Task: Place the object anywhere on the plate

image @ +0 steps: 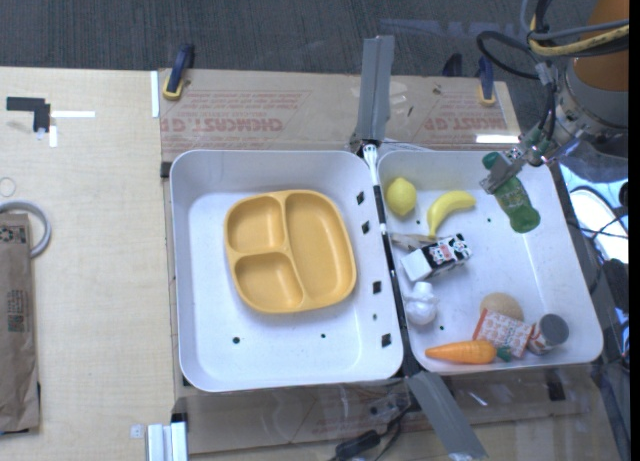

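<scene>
Your pale wooden worktop point(80, 249) carries two white bins: the left bin point(200, 349) holds the yellow divided plate point(290, 249). In the right bin point(570, 279), the pincer point(507, 171) hangs over the green bottle point(517, 204) near the far corner. You cannot tell whether it is clenched or released; the arm point(600, 59) is cut off at the frame's edge.

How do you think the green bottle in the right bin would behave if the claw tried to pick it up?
The green bottle lies on its side, so its round body would probably roll if nudged. It looks like smooth plastic, so it may slip between the fingers. It seems small and likely light, and it rests near the right bin's wall, which could crowd the claw.
</scene>
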Robot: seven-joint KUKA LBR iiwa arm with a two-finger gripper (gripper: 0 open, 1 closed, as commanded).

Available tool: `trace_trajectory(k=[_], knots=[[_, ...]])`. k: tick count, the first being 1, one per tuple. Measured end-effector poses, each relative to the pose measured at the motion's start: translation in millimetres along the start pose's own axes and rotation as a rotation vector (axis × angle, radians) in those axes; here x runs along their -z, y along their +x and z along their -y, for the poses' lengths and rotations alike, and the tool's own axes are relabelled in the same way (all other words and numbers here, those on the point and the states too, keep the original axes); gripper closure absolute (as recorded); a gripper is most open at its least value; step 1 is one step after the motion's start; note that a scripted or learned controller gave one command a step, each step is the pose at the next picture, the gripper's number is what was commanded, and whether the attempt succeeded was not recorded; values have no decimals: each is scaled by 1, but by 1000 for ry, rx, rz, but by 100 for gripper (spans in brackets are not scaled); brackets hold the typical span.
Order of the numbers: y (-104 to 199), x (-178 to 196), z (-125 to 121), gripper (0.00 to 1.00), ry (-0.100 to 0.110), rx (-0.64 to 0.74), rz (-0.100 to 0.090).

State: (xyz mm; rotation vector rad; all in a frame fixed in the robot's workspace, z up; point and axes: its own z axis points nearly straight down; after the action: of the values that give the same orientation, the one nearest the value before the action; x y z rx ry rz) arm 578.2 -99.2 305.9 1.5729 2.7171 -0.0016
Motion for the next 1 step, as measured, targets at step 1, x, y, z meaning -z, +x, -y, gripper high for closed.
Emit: trace_trajectory(k=[1], knots=[[112, -27, -14, 100, 2, 41, -2]])
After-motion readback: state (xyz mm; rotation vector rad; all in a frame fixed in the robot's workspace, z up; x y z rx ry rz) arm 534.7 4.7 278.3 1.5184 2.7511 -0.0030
